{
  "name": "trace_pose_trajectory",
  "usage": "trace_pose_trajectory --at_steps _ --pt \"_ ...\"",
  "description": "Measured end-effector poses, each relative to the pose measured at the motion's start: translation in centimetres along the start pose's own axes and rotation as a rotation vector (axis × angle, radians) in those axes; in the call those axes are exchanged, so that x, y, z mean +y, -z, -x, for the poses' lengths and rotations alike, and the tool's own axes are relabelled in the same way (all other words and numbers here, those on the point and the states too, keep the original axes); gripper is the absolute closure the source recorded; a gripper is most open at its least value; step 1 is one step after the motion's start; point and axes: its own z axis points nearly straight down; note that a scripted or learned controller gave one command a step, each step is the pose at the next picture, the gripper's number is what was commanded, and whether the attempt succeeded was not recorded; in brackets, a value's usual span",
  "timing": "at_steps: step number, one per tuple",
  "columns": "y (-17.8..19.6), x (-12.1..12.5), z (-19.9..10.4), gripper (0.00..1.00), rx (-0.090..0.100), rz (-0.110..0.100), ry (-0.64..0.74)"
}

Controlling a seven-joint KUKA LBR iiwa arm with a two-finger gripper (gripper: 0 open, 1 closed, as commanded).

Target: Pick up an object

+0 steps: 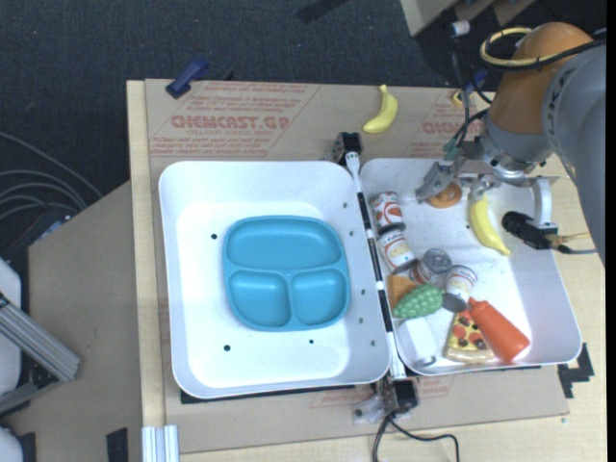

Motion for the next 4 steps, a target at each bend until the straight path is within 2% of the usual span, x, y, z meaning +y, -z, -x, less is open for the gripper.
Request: trace_pose_trajectory --at_steps 1,2,3,4 --pt "1.0 0.1 0.0 1.0 -0.001 0.003 0.0" --pt "1.0 0.1 0.0 0.0 -0.001 0.002 0.0" --pt "2.1 0.1 0.0 1.0 -0.002 0.005 0.0" --pt "2.1 0.1 0.0 0.0 -0.002 0.005 0.0"
